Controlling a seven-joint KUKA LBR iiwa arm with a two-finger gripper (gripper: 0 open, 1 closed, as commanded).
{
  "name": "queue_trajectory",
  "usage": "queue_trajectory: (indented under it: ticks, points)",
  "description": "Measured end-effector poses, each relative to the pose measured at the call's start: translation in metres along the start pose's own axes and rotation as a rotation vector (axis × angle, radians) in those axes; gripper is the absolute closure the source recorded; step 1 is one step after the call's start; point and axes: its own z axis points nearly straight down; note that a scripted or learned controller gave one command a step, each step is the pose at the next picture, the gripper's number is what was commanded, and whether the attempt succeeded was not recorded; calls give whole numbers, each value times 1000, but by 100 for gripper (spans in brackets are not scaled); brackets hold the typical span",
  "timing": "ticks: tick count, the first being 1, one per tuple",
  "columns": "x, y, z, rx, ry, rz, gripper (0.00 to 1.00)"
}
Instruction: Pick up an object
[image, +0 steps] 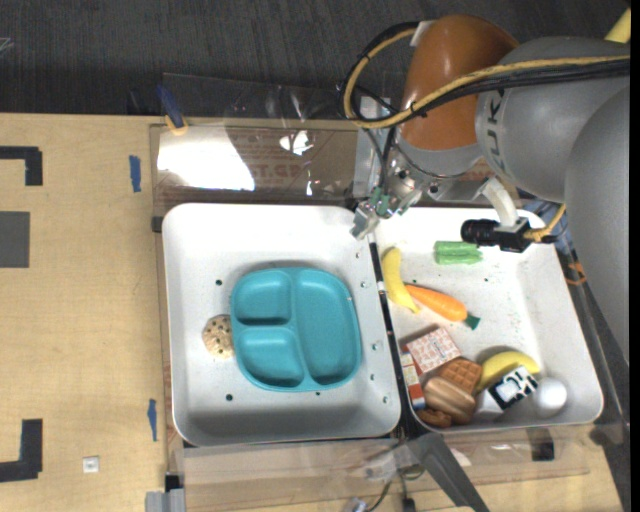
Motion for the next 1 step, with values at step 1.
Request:
queue_trajectory:
  ticks: [1]
  points:
    - [-1, 0, -1, -2, -2, 1, 0]
